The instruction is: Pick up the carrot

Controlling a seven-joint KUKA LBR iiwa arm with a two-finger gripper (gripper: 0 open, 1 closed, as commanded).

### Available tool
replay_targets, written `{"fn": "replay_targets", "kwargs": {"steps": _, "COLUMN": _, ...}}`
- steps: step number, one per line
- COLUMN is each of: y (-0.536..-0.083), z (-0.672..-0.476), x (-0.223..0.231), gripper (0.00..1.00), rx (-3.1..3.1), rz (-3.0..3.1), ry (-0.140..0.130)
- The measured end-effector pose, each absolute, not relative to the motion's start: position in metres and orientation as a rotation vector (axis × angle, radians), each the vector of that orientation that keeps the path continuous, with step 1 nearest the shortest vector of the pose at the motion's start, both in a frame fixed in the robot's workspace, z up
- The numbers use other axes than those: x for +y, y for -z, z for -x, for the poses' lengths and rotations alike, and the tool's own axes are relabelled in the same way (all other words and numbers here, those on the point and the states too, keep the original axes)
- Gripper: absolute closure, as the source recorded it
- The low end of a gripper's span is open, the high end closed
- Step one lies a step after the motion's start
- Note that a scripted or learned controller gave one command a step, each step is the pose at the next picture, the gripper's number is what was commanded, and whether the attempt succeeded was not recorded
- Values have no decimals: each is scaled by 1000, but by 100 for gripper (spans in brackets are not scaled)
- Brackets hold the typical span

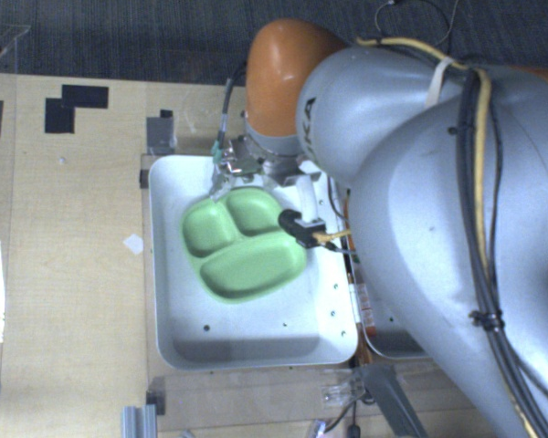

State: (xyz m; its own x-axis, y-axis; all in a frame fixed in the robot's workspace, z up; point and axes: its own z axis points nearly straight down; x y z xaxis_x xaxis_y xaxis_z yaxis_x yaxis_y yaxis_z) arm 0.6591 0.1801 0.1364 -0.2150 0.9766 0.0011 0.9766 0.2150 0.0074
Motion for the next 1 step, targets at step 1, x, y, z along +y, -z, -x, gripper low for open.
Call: {"fn": "replay_targets", "kwargs": {"steps": 1, "y": -113, "z": -673, "x": 193, "gripper": 0, "rx": 2557, "rz": -1806, "ry": -24}}
